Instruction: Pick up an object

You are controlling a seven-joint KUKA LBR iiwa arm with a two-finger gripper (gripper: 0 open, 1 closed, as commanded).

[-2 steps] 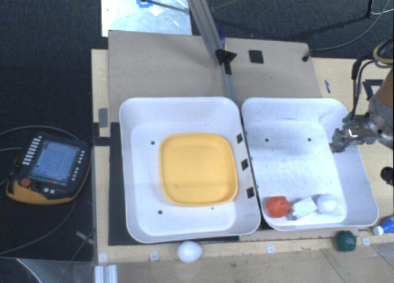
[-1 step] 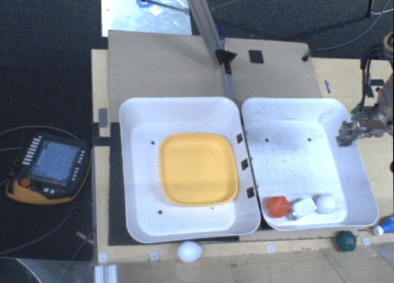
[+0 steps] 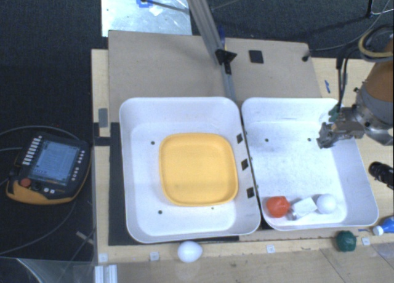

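Note:
In the right bin (image 3: pixel 289 165), near its front edge, lie a red ball-like object (image 3: pixel 277 207), a small white block (image 3: pixel 303 207) and a white ball (image 3: pixel 325 203), close together. My gripper (image 3: pixel 326 136) hangs at the right bin's right side, well behind these objects and apart from them. Nothing shows between its fingers. A yellow square plate (image 3: pixel 199 168) lies in the middle of the left bin (image 3: pixel 141 152).
A white egg-shaped object (image 3: pixel 189 251) rests on the bench in front of the left bin. A dark green ball (image 3: pixel 345 240) and a blue-capped item (image 3: pixel 383 229) lie outside the right bin's front right corner. A teach pendant (image 3: pixel 48 168) sits left of the bench.

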